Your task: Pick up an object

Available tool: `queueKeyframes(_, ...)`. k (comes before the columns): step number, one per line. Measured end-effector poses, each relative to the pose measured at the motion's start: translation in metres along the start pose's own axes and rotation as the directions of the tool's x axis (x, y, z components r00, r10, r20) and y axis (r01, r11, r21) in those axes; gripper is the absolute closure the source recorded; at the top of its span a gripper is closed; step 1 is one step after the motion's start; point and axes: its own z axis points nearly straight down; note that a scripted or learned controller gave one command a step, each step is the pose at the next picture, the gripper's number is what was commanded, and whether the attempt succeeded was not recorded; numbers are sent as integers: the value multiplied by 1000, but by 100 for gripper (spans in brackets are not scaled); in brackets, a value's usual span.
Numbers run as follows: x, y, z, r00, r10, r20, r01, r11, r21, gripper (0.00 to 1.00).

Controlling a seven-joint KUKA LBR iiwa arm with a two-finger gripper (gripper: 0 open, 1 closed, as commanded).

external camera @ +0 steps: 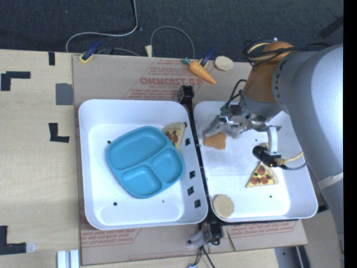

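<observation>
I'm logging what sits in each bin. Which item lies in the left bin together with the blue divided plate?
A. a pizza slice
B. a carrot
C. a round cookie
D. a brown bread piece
A: a pizza slice lies at the upper right edge of the blue divided plate inside the left bin. The carrot rests outside on the cardboard, and the round cookie is in the right bin.

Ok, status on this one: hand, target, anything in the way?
Hand low in right bin, at brown bread piece. No visible grasp. Pizza slice and round cookie nearby, apart.
</observation>
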Motion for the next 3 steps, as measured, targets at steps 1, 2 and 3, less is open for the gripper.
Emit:
queueKeyframes(1,15,10,1,1000,-1,0,1,1000,2,0)
queueKeyframes(2,1,-3,0,1000,0,0,0,1000,0,0)
queueKeyframes(3,14,-1,0,1000,-1,1,1,1000,1,0)
